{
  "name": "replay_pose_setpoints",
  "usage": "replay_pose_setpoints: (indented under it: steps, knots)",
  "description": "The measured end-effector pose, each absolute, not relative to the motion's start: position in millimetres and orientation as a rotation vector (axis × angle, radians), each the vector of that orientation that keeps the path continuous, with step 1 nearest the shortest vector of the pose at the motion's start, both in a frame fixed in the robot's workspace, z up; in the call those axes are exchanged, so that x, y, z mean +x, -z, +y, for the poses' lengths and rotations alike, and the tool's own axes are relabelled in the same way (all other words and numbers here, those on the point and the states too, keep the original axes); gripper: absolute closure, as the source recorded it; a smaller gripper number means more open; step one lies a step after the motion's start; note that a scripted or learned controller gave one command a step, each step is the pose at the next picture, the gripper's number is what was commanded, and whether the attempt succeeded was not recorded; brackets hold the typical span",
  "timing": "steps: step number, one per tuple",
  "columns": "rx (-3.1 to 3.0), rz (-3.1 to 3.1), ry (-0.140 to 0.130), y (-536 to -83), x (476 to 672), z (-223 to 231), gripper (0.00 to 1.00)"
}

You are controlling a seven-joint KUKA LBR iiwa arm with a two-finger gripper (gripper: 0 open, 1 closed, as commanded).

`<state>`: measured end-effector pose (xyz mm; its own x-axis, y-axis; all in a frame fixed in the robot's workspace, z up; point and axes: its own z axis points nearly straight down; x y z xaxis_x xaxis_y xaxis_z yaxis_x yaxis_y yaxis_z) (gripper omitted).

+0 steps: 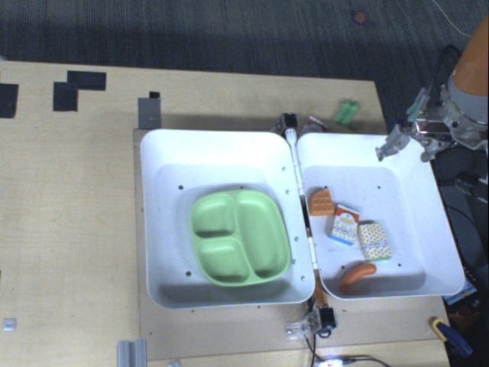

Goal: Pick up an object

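Right, I see grey two-finger gripper [406, 144] at upper right of frame, over far rim of right white bin [428, 205], jaws spread, nothing held. Candidates low in that bin: orange block [321, 202], small printed carton [344, 225], patterned box [374, 241], orange-red sausage [357, 274]. Green divided plate [241, 235] in left bin. Parked high, I guess, for clear view.

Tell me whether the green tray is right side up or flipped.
Right side up: the tray shows three hollow compartments facing the camera, in the left bin.
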<state>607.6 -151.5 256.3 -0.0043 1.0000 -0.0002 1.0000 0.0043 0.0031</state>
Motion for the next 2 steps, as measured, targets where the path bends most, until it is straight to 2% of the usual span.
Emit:
replay_pose_setpoints:
  steps: [1,2]
  knots:
    - [2.219,2.223,0.001,-158,582.0,-207,0.0]
    - [2.215,2.224,-0.006,-94,541.1,-205,0.0]
